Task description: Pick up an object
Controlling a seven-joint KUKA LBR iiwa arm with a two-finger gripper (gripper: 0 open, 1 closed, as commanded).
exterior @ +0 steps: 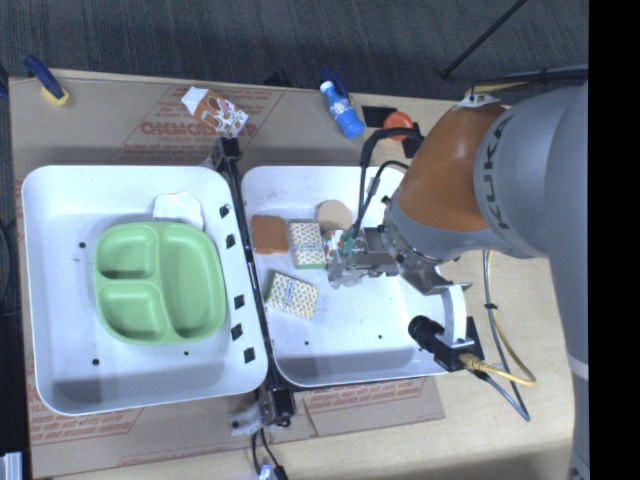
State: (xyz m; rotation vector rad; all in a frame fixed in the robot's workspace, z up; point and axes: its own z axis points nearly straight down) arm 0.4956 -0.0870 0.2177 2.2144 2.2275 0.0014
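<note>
In the right bin [400, 363] lie a brown toast-like piece [268, 233], a tan rounded lump [333, 212], a patterned square packet [306, 245] and a second patterned packet [291, 295] lower down. My gripper [344, 259] hangs low in this bin, right at the first packet's right edge and just below the tan lump. The grey arm with its orange band [450, 173] covers the bin's right part.
The left bin [45, 268] holds a green divided plate [160, 281] with a small white object [178, 208] behind it. On the cardboard behind the bins are a blue bottle [343, 111], a snack wrapper [217, 113] and a blue-yellow clip [47, 80]. Cables trail at the right.
</note>
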